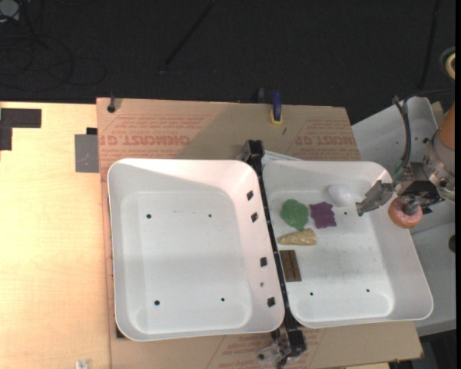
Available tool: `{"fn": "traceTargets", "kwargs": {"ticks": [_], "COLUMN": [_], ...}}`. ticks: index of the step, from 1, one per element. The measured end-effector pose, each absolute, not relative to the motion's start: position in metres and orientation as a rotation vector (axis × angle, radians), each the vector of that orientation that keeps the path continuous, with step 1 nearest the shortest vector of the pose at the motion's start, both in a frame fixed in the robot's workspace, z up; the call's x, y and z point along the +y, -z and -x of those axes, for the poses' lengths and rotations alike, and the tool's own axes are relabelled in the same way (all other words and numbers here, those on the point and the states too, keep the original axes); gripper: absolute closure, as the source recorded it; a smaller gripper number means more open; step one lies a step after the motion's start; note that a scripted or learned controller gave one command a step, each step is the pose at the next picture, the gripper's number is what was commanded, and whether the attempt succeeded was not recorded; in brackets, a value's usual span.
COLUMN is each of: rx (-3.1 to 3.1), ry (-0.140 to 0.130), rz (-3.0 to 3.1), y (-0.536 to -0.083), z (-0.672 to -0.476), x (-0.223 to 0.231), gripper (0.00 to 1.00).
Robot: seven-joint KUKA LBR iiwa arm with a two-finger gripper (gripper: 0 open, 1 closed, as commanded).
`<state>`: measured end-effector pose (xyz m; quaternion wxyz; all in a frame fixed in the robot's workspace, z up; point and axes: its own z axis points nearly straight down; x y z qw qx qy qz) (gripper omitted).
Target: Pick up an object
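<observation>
So my fingers [373,198] are hanging over the upper right part of the right bin [403,302], and honestly I cannot tell from up here whether they're spread or pinched together, but nothing shows between them. The stuff to grab sits in that bin's left half: a green lump [295,212] with a purple piece [323,215] just beside it on its right, a tan wedge [299,238] right below them, and a small brown block [290,266] further down near the divider. The left bin [123,244] sits alongside on the bench [38,244].
</observation>
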<state>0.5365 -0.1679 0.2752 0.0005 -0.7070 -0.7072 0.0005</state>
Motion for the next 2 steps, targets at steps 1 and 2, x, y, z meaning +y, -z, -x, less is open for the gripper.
{"fn": "traceTargets", "kwargs": {"ticks": [1,2], "rx": [-2.22,-2.225], "ry": [-0.002,-0.002], "rz": [2.219,2.21], "y": [-0.285,-0.218], "z": [-0.536,-0.592], "x": [-0.169,-0.098], "gripper": [1.0,1.0]}}
